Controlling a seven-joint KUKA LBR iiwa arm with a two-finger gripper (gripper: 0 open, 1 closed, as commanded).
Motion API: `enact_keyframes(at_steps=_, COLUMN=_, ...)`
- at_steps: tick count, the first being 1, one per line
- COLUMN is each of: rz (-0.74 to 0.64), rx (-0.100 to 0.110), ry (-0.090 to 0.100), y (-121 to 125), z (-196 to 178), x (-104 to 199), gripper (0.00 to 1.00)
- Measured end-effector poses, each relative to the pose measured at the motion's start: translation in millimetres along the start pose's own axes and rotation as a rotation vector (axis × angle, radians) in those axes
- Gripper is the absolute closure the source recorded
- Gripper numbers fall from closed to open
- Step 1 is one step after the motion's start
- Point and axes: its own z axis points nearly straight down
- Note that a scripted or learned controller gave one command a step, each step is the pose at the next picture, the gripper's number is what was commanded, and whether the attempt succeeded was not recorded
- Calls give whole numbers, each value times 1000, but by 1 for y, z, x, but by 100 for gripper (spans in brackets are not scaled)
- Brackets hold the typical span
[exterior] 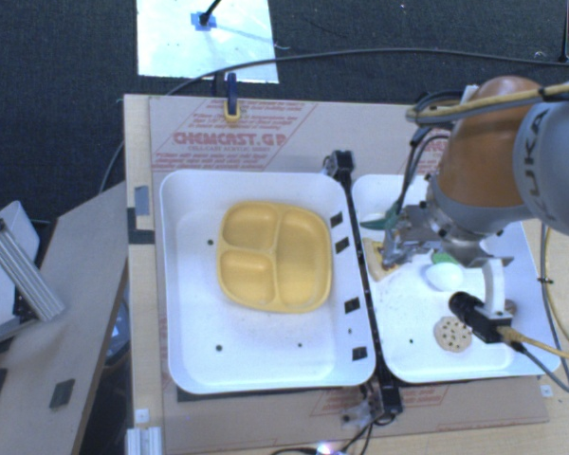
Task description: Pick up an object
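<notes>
My gripper (393,252) hangs low over the left side of the right bin (522,368), close to the wall between the two bins. A flat tan piece (376,260) lies right beside its tip; I cannot tell whether they touch. A white egg-shaped object (444,276) rests just right of the gripper. A round brown cookie (452,334) lies nearer the front of the bin. A green item (442,257) peeks out from under the wrist, and another green bit (383,223) shows behind the gripper.
The left bin (190,349) holds a yellow divided plate (272,256) in its middle. The grey arm with its orange band (488,150) covers the back of the right bin. Cables run along the divider and the bench's front edge.
</notes>
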Motion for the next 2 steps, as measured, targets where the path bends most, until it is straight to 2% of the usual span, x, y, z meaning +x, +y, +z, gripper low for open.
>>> enact_keyframes(at_steps=1, rz=0, rx=-1, ry=-1, y=-2, z=-10, x=55, gripper=100)
enact_keyframes(at_steps=2, rz=1, rx=0, ry=-1, y=2, z=6, x=109, gripper=100)
